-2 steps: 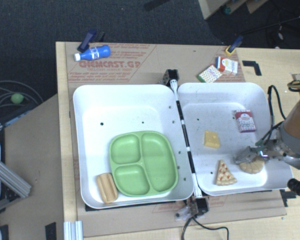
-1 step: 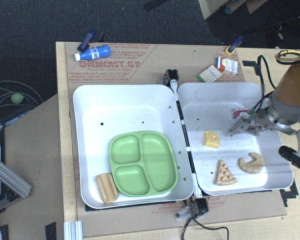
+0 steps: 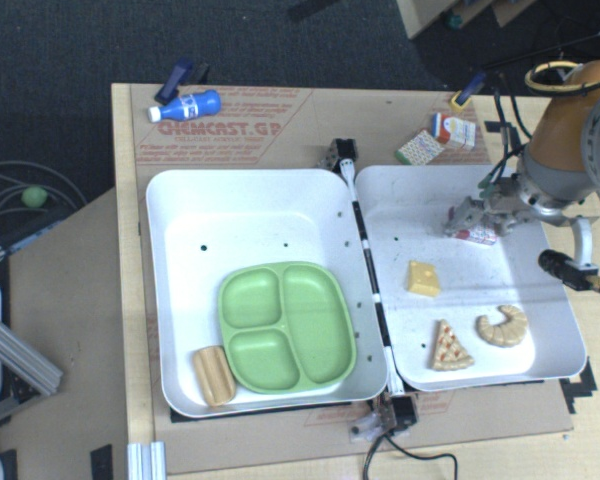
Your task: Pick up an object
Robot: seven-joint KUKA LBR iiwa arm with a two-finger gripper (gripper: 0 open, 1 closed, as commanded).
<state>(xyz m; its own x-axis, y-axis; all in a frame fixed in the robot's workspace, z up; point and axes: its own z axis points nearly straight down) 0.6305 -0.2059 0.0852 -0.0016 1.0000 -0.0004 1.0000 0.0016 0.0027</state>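
Note:
My gripper point(image 3: 472, 220) reaches in from the right and is low over the far part of the right bin point(image 3: 550, 363). A small white and red object point(image 3: 478, 235) lies right under it, partly hidden by it. In the same bin a yellow cheese wedge point(image 3: 423, 278) lies in the middle. A pizza slice point(image 3: 448, 346) and a croissant point(image 3: 504, 325) lie near the front. The left bin point(image 3: 170, 268) holds a green divided plate point(image 3: 285, 325) and a tan bread piece point(image 3: 213, 375) at the front left.
A blue and white bottle point(image 3: 185, 106) lies on the bench behind the left bin. Two small packets point(image 3: 436, 140) lie behind the right bin. A black clamp point(image 3: 342, 152) sits at the far end of the seam between the bins.

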